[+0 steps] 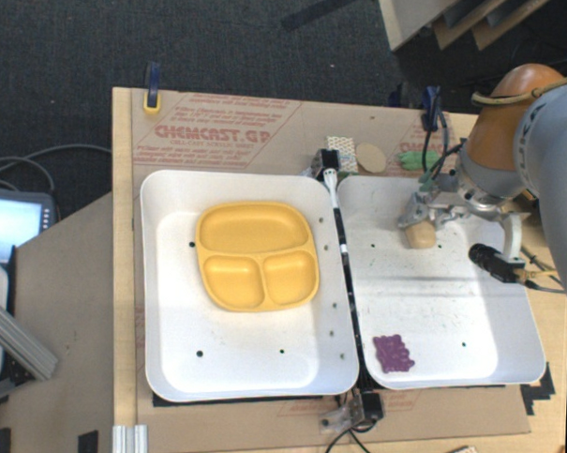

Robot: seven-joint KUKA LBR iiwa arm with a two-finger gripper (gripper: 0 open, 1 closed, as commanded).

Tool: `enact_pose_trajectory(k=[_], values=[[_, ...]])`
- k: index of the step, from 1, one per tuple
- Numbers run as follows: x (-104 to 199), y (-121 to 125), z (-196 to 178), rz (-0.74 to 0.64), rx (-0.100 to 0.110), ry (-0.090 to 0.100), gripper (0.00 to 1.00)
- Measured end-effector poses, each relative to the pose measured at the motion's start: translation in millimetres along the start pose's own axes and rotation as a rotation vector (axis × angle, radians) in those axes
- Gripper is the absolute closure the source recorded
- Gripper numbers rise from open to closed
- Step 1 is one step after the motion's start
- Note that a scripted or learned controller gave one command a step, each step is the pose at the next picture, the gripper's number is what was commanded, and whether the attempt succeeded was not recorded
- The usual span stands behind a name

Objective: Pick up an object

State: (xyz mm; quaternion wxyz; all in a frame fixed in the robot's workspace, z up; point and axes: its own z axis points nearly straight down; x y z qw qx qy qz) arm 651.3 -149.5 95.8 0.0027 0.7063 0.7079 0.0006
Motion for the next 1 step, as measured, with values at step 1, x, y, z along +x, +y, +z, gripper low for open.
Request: enact_pose_trajectory(k=[1], values=[[131.2, -39.1, -93.9, -0.005, 0.003, 0.006, 1.00]])
